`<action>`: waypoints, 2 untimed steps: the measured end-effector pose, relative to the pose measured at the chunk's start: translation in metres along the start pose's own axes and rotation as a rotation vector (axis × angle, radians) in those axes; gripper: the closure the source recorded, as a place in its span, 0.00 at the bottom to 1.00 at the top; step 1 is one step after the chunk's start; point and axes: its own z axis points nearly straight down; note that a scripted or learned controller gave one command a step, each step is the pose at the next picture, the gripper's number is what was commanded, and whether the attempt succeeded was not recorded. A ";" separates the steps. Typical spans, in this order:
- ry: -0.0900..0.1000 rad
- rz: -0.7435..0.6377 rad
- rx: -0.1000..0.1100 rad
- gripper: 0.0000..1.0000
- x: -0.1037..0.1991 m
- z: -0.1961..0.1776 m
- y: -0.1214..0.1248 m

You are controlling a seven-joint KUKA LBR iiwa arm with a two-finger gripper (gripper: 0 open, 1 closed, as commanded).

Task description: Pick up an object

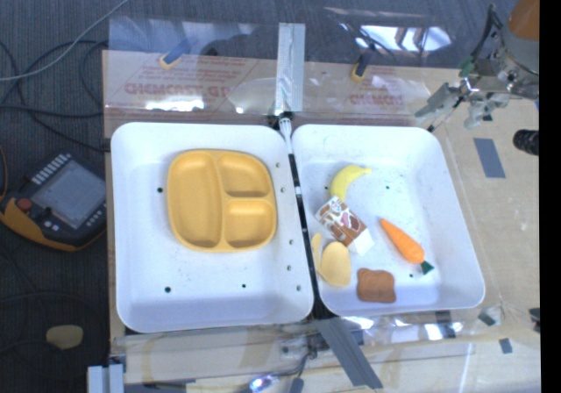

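Two shallow white bins sit side by side on the bench. The left bin (pixel 131 233) holds a yellow divided tray (pixel 222 200), lying flat near the bin's middle, with one long compartment on its left and two smaller ones on its right.

The right bin (pixel 447 207) holds the smaller things, all gathered in its left and lower part. A banana (pixel 349 179) lies uppermost, near the wall shared with the other bin. Just below it, touching or nearly so, is a small brown and white packet (pixel 341 221). An orange carrot (pixel 402 241) with a green end lies at a slant to the right of the packet, apart from it. Below the packet is a pale yellow, rounded piece (pixel 334 263), and just beside that, to its right, a brown chunk (pixel 376 285) near the bin's front wall.

The gripper (pixel 482 95) hangs at the top right, outside and beyond the far corner of the right bin, well apart from everything in it. Whether its fingers are open or closed I cannot tell.
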 end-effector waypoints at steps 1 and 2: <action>0.003 0.078 0.003 0.00 -0.002 0.137 -0.074; -0.001 0.113 -0.010 0.00 0.026 0.189 -0.129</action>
